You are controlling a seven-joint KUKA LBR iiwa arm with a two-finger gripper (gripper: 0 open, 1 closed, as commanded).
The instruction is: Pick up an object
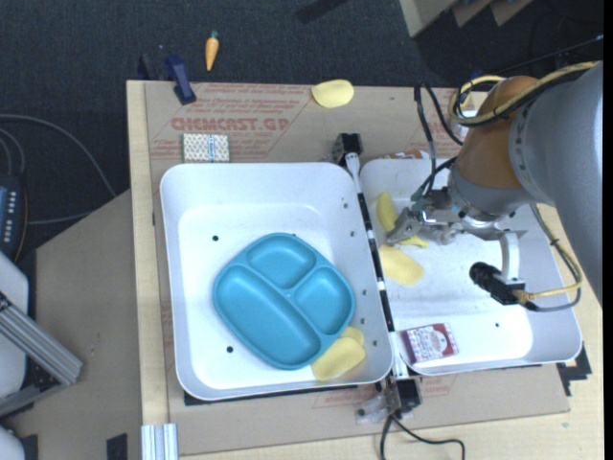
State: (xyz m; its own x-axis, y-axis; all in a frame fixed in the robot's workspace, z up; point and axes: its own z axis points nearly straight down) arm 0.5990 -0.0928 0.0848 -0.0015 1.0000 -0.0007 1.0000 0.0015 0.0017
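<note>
gripper (pixel 414 220) low over banana (pixel 387 211), right bin's 10 o'clock | fingers: cannot tell | risk: banana skids against wall; miss

The arm (pixel 536 132) hides much of the right bin (pixel 479 343).

Cardboard-topped bench (pixel 249 113), two white bins (pixel 192 209), yellow piece (pixel 332 93), small packet (pixel 205 147)
</note>
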